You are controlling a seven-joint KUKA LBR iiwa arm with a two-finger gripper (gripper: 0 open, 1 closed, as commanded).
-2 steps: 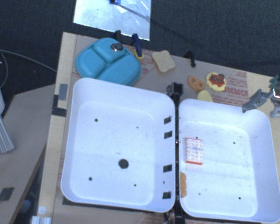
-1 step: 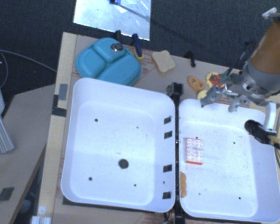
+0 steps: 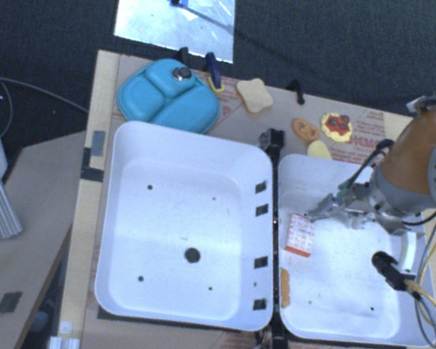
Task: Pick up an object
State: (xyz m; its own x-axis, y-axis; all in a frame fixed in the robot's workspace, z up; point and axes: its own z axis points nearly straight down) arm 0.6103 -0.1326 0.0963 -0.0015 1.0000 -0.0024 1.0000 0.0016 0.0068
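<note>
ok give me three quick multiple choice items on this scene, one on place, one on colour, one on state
1. Where does the small red and white packet lie?
A. left bin
B. right bin
C. on the blue tray

2. What colour is the divided tray behind the left bin?
A. blue
B. red
C. yellow

3. Is the packet lifted?
A. yes, clear of the bin
B. no, flat on the bin floor
C. it hangs over the rim

Answers: 1 B, it rests on the right bin floor near the divider. 2 A, plainly light blue. 3 B, it lies flat beside the gripper.

Overhead, slanted — both bins [image 3: 206, 146]
</note>
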